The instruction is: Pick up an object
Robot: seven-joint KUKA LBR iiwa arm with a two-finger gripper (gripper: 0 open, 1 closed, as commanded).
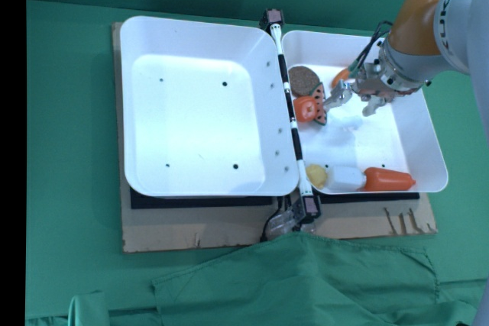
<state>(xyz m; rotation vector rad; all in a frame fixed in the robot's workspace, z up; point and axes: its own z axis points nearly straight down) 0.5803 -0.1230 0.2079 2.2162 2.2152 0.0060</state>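
A green bench (pixel 69 126) carries a cardboard sheet (pixel 191 237) with two white bins side by side. The left bin (pixel 199 34) shows a bare floor with small dark dots. The right bin (pixel 428 149) holds the objects. A grey arm (pixel 458 4) with an orange band reaches in from the right over this bin. Its jaws (pixel 353 97) are spread, pinching nothing, just right of the objects near the divider. There lie a brown disc (pixel 304 78), and just below it a red tomato (pixel 306 109) touching a watermelon slice (pixel 318 103). Along the near wall lie an orange carrot (pixel 388 179), a white block (pixel 346 178) and a yellow ball (pixel 317 175). Green cloth (pixel 306 286) lies crumpled at the front.
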